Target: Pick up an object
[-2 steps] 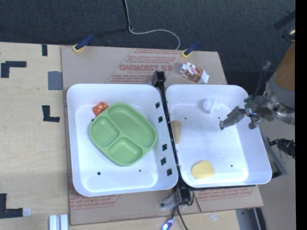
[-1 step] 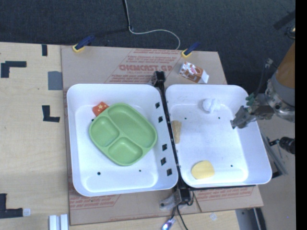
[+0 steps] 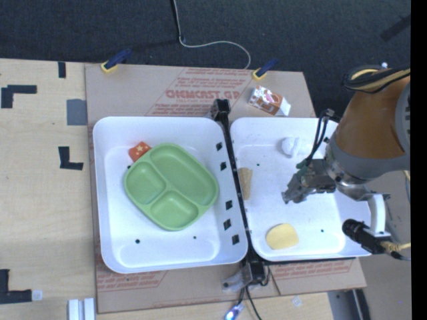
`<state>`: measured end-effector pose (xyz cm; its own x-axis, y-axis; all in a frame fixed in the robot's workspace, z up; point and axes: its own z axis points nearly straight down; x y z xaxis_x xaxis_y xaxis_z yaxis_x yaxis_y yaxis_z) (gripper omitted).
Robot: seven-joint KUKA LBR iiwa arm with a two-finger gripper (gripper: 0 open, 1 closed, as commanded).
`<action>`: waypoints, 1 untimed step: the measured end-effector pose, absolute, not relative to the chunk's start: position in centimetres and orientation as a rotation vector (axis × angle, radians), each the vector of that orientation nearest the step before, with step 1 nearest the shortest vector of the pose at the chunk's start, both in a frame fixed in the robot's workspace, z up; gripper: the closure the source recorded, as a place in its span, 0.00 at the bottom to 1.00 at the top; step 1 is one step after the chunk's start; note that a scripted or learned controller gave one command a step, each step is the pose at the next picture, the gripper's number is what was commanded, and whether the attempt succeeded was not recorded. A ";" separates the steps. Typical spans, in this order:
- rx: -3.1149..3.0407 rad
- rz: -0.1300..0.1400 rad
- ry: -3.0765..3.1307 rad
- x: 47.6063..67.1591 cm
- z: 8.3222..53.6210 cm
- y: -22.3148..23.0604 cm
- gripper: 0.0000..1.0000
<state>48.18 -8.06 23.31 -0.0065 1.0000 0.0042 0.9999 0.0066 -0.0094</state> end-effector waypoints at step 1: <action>-2.215 -0.012 -2.235 48.5 33.8 -2.9 1.00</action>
